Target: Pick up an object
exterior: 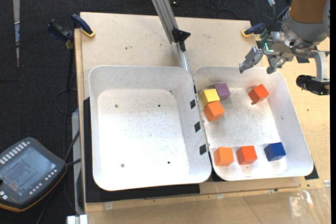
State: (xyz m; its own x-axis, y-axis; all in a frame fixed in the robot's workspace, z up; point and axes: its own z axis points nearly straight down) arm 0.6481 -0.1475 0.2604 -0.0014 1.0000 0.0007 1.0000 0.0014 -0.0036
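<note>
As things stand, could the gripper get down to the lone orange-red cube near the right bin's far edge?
Probably yes: the gripper hangs open just above and behind the orange-red cube, which sits apart from the other blocks with nothing over it.

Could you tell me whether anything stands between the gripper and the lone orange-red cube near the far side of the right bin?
Nothing visible does: the gripper hangs above the right bin's far edge, and the orange-red cube sits apart from other blocks.
</note>
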